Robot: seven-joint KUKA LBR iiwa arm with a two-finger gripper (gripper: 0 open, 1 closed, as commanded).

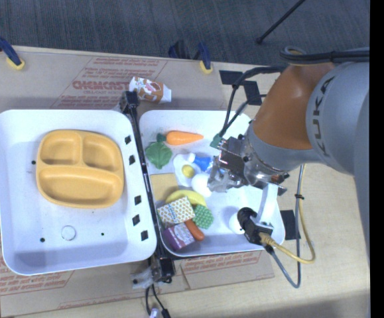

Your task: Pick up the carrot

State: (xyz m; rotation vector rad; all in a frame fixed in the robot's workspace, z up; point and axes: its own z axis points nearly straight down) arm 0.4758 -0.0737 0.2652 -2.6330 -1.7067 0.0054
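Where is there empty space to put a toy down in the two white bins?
The left bin has bare floor all around the yellow tray, most of it below the tray. The right bin is crowded: carrot, other toys and the gripper. A thin bare strip runs above the carrot.

We are seeing an orange carrot (184, 138) with a green top, a yellow tray (80, 167), 2 white bins (19, 244), a checkered packet (176, 211), and a grey, orange-banded arm (311, 111).

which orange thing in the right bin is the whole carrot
The carrot near the bin's far wall, long and tapered with a green top; the other orange piece is short, among the near toys.
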